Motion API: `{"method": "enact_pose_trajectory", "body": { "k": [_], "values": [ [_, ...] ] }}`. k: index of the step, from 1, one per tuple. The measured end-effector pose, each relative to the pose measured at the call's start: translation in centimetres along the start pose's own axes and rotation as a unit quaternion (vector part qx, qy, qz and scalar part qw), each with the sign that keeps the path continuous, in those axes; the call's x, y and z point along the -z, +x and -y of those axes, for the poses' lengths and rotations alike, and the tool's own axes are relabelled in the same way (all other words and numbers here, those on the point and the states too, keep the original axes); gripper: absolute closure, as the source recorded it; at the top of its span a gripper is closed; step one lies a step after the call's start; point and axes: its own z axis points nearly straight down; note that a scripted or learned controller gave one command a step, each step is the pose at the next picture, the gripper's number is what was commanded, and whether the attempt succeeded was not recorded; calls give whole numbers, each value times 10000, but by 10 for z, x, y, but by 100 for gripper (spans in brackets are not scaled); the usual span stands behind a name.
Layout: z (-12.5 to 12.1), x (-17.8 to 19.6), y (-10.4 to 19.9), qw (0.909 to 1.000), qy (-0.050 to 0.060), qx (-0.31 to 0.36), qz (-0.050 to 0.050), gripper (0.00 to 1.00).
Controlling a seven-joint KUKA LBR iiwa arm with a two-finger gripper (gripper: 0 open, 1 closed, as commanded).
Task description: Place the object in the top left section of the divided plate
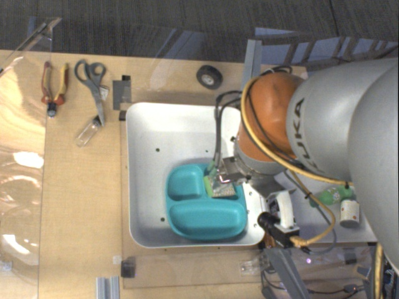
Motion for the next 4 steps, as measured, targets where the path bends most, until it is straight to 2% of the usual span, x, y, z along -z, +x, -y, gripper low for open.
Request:
{"method": "enact_pose_trajectory", "body": {
  "k": [1, 2, 3, 4],
  "values": [
    [13, 21, -61, 9880, -10, -1546, 3, 100],
    [5, 46, -24, 9971, -16, 756, 3, 100],
    [5, -19, -29, 9737, -9, 2276, 1, 100],
    [-29, 14, 34, 9766, -18, 2152, 3, 100]
  ]
}}
